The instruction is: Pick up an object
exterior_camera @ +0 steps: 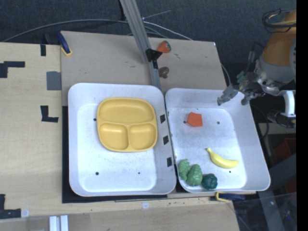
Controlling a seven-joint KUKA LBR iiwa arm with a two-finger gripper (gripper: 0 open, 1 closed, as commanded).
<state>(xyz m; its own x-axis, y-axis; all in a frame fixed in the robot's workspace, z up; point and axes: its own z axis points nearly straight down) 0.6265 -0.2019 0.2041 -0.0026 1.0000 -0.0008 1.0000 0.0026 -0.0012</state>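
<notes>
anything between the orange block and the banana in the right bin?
Nothing: the camera view shows bare white bin floor between the orange block and the banana.

Left bin: I see a divided plate lying in its far half.
Right bin: touching the left bin along their shared edge.
Block: I find it in the right bin's far part, left of centre.
Banana: in the right bin, nearer me than the block and to its right.
Broccoli pieces: in the right bin's near left corner, with a darker lump just beside them on the right.
Gripper: I see it over the right bin's far right corner, well apart from the block.
</notes>
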